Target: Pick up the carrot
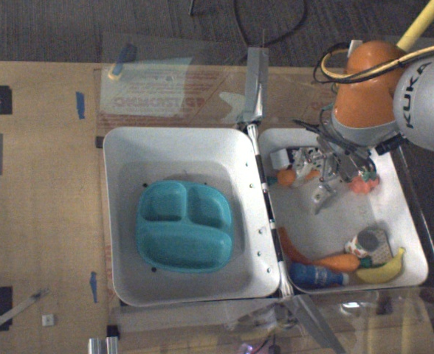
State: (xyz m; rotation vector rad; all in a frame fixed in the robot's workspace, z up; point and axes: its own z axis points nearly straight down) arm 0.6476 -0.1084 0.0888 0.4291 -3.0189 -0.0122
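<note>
The carrot (340,262) lies in the right bin (401,198) near its front wall, touching the banana (383,269) and the blue bottle (317,276). My pincer (333,183) hangs well apart from it, toward twelve o'clock, fingers slightly parted on nothing. The teal tray (184,227) sits in the left bin (125,161).

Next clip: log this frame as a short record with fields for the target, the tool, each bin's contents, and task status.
target: carrot, lying at the near edge of the right bin, between the blue bottle and the banana
tool: over the far half of the right bin, well apart from the carrot; finger state unclear
left bin: teal divided tray
right bin, other: small orange item at far left, pinkish item beside the tool
status: carrot not picked up
</note>
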